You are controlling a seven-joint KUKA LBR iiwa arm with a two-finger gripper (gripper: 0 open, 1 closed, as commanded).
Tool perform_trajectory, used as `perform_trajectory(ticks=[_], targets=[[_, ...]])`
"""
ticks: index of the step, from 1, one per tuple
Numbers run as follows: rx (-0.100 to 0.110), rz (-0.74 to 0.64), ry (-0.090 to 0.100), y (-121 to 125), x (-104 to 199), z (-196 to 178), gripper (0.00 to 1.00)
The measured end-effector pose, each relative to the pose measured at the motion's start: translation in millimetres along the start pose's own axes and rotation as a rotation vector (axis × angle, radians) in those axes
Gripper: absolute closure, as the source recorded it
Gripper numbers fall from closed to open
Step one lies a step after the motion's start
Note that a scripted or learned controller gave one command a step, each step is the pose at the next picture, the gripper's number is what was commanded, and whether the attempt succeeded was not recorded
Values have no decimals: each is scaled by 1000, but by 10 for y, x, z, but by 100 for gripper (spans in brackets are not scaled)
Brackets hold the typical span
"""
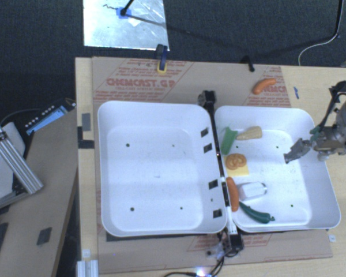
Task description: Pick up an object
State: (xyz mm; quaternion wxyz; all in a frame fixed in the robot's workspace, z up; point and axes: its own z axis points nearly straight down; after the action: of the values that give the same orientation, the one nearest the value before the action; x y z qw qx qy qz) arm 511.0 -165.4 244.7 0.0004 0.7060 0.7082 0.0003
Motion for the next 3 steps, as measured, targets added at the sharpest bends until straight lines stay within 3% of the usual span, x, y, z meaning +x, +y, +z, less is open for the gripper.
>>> perform_trajectory(ticks=[1,2,3], targets=[[2,-10,3,452,889,748,0],[5,4,0,213,772,1648,0],[-7,-2,-1,879,754,1591,0]])
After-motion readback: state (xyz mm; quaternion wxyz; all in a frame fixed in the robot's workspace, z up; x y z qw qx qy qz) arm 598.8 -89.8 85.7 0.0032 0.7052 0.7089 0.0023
